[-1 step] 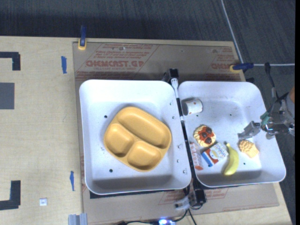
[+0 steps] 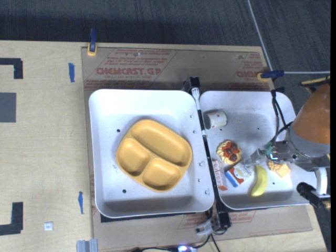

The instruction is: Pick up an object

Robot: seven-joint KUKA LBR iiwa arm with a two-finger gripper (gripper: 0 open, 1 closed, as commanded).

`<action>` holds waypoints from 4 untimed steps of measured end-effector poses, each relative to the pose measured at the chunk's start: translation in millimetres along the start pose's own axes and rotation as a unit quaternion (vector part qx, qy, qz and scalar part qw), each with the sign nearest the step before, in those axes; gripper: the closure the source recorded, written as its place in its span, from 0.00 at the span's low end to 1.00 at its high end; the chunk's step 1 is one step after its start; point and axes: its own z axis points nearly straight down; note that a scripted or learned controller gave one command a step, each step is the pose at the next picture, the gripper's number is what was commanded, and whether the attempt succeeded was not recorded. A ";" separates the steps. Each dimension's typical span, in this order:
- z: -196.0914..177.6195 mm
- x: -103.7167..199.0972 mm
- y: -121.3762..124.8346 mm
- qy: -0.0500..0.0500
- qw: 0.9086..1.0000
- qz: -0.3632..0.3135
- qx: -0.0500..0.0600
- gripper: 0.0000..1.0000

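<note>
Gripper (image 2: 261, 155) low inside the right bin (image 2: 247, 109), near its right wall, metal tip pointing left toward the clutter. Opening not readable from this angle: cannot tell how wide, nor whether anything sits in it. Tip just above the banana (image 2: 259, 181), close to its upper end; contact uncertain. Nothing seen lifted clear of the bin floor.

Arm (image 2: 315, 125) entering from the right, orange band over the bin's right edge, grey wrist below it angled down and leftward into the bin. Black cable looping from the wrist up along the bin's right side.

In the right bin: a small white cup-like cylinder (image 2: 214, 119) lying on its side near the upper left corner; a round red-and-yellow printed packet (image 2: 229, 151) below it, left of the gripper; a flat white, red and blue wrapper (image 2: 234, 175) just below that packet and beside the banana; an orange-yellow crumpled piece (image 2: 279, 168) right of the banana, under the wrist.

In the left bin (image 2: 105, 140): a large yellow divided tray (image 2: 153, 154), three compartments, lying tilted across the middle, well apart from the gripper.

Both bins side by side on a brown printed sheet (image 2: 131, 67) on the pale wooden surface (image 2: 42, 140), blue tape marks at the left.
</note>
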 end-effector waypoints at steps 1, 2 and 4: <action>-10.2 -1.4 0.7 -0.002 1.000 0.001 -0.002 1.00; 13.6 64.3 88.0 0.003 1.000 -0.001 0.004 1.00; 14.2 57.9 20.4 0.003 1.000 0.000 0.008 0.00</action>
